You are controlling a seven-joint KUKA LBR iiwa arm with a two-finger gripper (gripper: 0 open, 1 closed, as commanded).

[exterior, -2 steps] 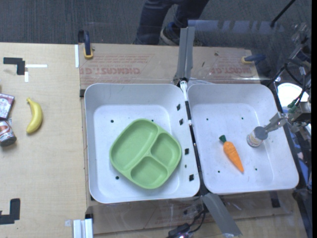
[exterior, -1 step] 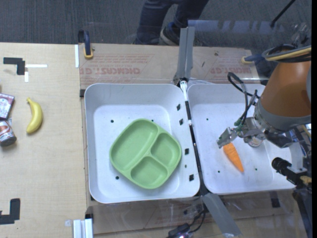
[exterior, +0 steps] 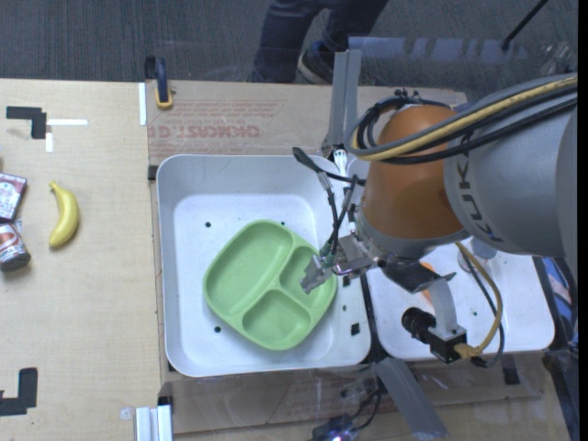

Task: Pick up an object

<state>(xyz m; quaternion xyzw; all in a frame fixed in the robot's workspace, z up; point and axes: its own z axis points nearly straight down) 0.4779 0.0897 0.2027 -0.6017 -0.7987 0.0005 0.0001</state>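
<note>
One green divided plate (exterior: 266, 286) fills the left bin (exterior: 175, 274); the end effector (exterior: 319, 272) hovers at its 3 o'clock rim, grip state unclear. Pinching that raised rim squarely looks best.

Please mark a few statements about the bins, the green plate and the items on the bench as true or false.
1. The green divided plate lies in the left bin. True.
2. The banana lies inside the left bin. False: it lies on the wooden bench, left of that bin.
3. The gripper is at the plate's right edge. True.
4. The plate has a single undivided well. False: ridges split it into three compartments.
5. The plate is leaning upright against the bin wall. False: it lies flat on the bin floor.
</note>
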